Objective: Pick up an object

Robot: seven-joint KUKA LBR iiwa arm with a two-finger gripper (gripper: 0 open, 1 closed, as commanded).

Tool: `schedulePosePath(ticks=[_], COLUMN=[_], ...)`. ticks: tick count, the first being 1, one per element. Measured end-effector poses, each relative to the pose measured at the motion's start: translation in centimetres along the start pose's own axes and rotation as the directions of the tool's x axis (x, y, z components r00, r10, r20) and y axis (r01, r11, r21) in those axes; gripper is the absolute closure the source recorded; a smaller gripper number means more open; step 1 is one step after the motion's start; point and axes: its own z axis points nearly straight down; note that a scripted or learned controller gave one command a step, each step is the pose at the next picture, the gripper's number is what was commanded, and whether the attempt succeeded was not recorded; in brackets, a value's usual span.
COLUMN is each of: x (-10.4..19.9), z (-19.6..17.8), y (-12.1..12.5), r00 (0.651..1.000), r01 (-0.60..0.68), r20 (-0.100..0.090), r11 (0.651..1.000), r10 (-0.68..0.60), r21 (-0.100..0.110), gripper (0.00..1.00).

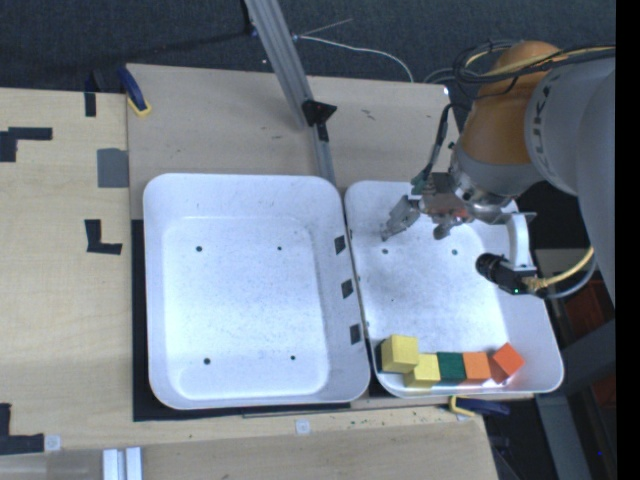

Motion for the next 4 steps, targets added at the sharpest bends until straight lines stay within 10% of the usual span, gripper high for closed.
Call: schedulePosePath(ticks=[1,2,3,4], x=[-2.6,-1.7,-5.8,-5.5], z=[-2.0,9.6,-1.5,-2.0], y=[-7.2,-9.0,-9.2,-9.3], r00=[1.000,1.000,1.000,1.000], r01=[-0.011,-0.008,-0.009,-0.007], r20=[0.004,0.001,0.006,0.003], r11=[1.000,1.000,1.000,1.000], r10=[0.011,0.008,0.009,0.007], r21=[-0.001,0.006,-0.011,-0.004], gripper=[0.00,0.00,0.00,1.00])
